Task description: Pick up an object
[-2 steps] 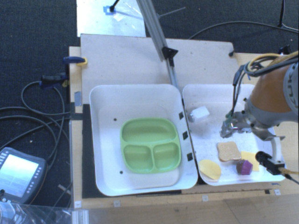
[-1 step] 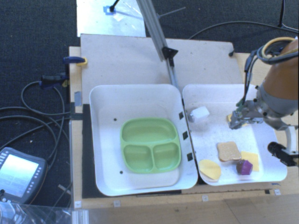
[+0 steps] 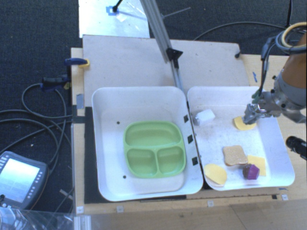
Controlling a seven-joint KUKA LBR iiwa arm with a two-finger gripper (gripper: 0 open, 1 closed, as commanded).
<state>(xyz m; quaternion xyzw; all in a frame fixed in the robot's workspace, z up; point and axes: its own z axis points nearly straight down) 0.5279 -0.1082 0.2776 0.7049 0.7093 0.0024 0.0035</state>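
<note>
Camera view put my claw (image 3: 251, 115) low over the far right part of the right bin (image 3: 283, 147), at the near edge of a flat yellow disc (image 3: 243, 124) that lay on the bin floor; whether the claw was apart or together I could not tell from that slant, and nothing showed between its tips. I took the disc for the likely target. It looked like a thin piece of toy food, light and fairly stiff, lying flush, so I judged it awkward: a pinch across its rim would be the only real hold, and it could slide on the smooth white floor. Easier picks, to my eye, were the small white block (image 3: 205, 116) near the bin's far left corner and the purple lump (image 3: 250, 171) toward the near right corner, both thick enough to grip by opposite sides. The toast-like slice (image 3: 234, 155), the yellow square (image 3: 259, 163) beside the lump and the second yellow disc (image 3: 215, 174) at the near left corner were flat too. The left bin (image 3: 103, 128) carried a green divided tray (image 3: 154, 149). I could read no brand, label or writing anywhere.
</note>
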